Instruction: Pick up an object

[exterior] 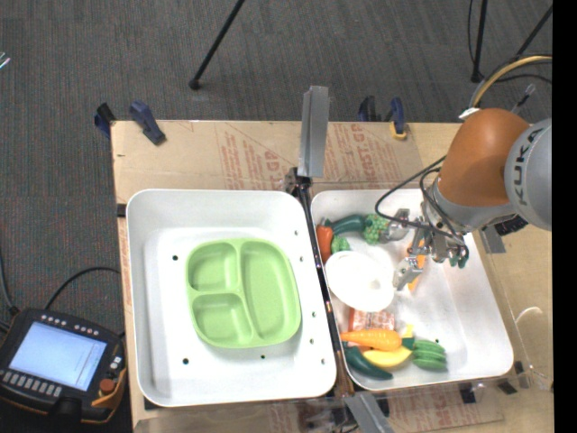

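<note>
Toy veg pile (pixel 394 350) sits at the right bin (pixel 469 332) front edge, white plate (pixel 361 280) behind it. Gripper (pixel 416 264) hangs low just right of the plate, likely lining up a grab; finger state unreadable. Green tray (pixel 243 293) fills left bin.

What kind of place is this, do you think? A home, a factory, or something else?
Most likely a robotics lab, set up for picking tests. Two white bins sit on a makeshift bench, a handheld control pendant lies on the carpet, and tripod legs stand behind. Toy food and a green divided tray serve as test objects.
</note>
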